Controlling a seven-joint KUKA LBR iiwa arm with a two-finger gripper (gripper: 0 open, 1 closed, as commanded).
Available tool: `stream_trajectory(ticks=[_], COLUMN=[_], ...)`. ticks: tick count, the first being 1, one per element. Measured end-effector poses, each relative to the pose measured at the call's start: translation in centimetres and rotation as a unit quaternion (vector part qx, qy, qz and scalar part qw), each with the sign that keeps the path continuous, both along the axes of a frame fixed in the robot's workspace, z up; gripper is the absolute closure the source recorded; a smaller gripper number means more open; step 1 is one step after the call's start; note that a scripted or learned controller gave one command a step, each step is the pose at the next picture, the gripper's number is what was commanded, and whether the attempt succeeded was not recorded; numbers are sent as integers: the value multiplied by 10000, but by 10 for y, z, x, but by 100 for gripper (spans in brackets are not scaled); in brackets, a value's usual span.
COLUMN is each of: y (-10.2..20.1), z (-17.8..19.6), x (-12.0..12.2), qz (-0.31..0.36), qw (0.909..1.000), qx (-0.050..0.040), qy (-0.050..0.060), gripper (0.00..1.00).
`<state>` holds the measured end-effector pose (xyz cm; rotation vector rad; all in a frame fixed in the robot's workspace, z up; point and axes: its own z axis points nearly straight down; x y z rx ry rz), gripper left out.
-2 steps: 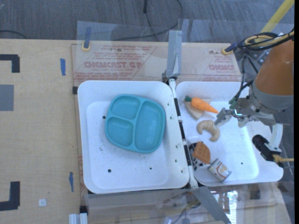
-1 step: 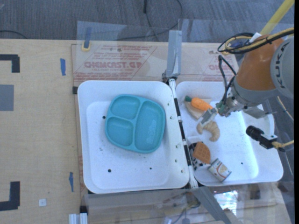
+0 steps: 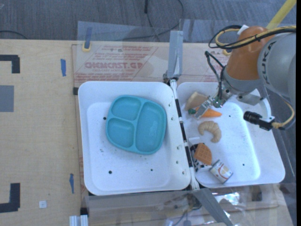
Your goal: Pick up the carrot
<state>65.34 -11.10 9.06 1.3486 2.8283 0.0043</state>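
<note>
Right now the end effector (image 3: pixel 207 108) sits at the carrot's (image 3: pixel 214 112) left end; the carrot's long axis runs left-right, just above the croissant (image 3: pixel 210 130). Its opening I cannot tell.

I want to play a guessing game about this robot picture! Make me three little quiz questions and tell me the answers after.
1. True or false: the blue plate lies in the same bin as the carrot.
2. Which food lies just below the carrot? A) croissant B) banana C) apple
3. Fill in: the small can lies near the ______ edge of the right bin.

Key
1. False. The plate is in the left bin; the carrot is in the right one, at the gripper.
2. A
3. Bottom, meaning the edge lowest in the picture.
</note>
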Motion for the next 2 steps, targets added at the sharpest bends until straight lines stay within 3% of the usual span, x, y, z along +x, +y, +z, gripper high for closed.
stream_trajectory(ticks=[1,2], y=[0,65], z=[9,92], x=[2,-1], qz=[-19,-1981], qw=[10000,9802], qx=[15,9], qy=[-41,42], gripper=[100,100])
